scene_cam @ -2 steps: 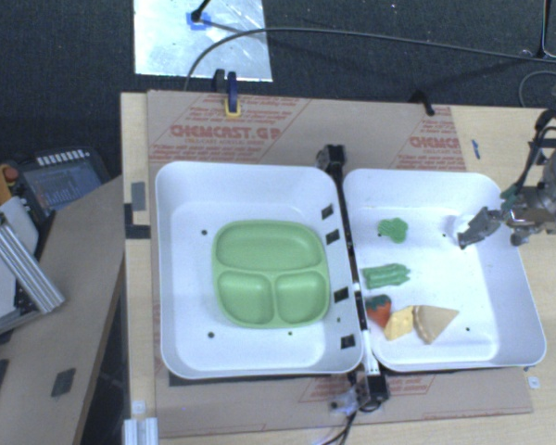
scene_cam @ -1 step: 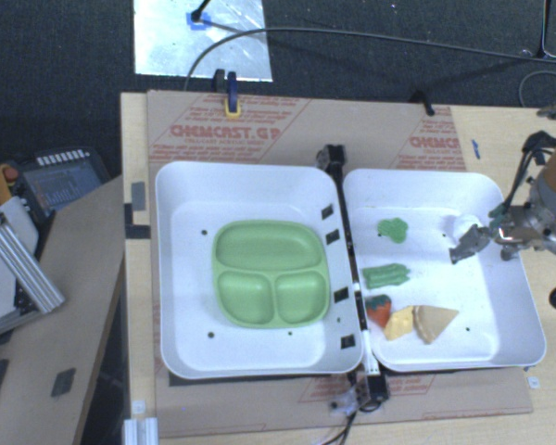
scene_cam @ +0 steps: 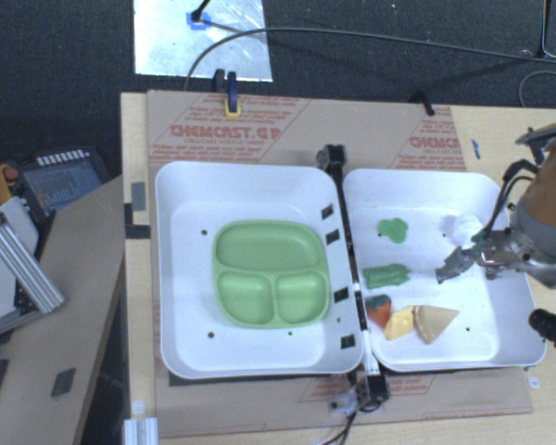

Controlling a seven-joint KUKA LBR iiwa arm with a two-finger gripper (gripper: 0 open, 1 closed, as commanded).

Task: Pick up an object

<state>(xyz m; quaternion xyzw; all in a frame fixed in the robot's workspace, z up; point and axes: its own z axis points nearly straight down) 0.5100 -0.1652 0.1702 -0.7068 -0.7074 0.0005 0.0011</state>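
The right bin holds several small items. A green lumpy piece lies near its left wall, with a green oblong piece below it. Along the front lie a red and orange piece, a yellow piece and a tan wedge. A small white object sits toward the back right. My gripper hangs low over the right half of this bin, right of the green oblong piece and above the tan wedge. Nothing shows in its grasp.
The left bin holds a green divided tray. A black divider with clips runs between the bins. The arm's wrist covers the right bin's right wall. Cables cross the dark floor behind the bench.
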